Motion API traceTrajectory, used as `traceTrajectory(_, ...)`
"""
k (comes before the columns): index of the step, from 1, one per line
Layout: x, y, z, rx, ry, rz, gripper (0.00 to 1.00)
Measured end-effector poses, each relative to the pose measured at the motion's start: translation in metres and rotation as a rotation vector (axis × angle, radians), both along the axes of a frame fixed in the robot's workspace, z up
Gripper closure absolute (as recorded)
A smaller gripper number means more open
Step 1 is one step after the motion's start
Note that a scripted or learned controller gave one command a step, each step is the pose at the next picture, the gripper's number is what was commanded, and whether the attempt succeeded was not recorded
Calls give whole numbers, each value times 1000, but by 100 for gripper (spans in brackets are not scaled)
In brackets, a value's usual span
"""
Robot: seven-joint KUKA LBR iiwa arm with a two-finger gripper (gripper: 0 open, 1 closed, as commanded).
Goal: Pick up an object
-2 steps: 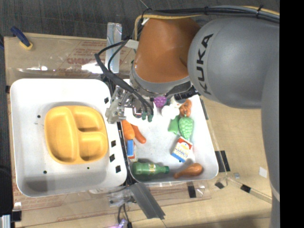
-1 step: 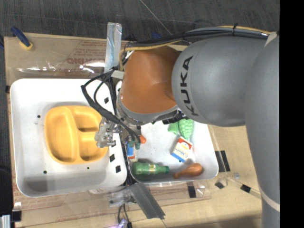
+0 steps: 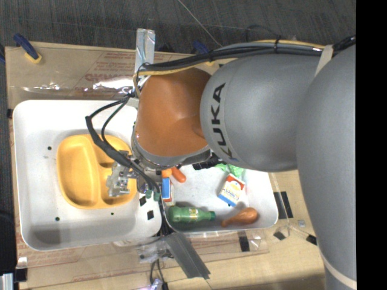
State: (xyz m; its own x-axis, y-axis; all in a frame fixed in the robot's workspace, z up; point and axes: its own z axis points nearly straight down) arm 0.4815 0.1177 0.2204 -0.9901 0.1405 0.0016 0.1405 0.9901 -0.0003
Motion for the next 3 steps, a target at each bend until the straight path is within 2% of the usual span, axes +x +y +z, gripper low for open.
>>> traceTrajectory(1, 65, -95, 90, -2, -12, -34, 100)
traceTrajectory(2, 20, -79, -1, -1, 5, -13, 100)
traceTrajectory(3, 76, -99, 48, 0, -6, -219, 100)
